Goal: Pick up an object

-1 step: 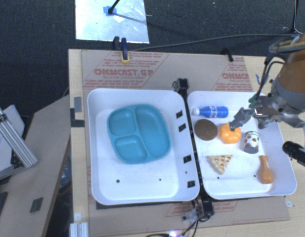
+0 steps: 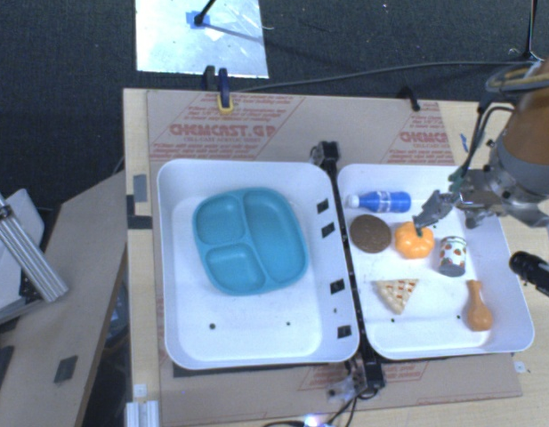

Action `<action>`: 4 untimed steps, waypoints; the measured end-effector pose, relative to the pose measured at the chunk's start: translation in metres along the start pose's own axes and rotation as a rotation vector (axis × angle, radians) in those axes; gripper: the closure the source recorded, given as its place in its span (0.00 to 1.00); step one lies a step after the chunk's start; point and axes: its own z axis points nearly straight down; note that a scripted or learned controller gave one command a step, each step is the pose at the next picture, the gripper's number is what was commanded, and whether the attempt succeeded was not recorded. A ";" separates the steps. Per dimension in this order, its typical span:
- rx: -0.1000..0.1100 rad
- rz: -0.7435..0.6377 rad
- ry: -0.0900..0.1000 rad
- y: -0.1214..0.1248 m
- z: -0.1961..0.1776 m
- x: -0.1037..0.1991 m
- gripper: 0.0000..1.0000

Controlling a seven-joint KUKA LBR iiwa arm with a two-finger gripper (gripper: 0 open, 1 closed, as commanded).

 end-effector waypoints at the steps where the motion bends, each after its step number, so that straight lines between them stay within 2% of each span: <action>1: 0.005 0.003 0.001 -0.004 0.057 -0.008 0.00; 3: 0.004 0.002 0.002 -0.009 0.176 -0.020 0.00; 4: 0.000 0.001 0.000 -0.008 0.163 -0.020 1.00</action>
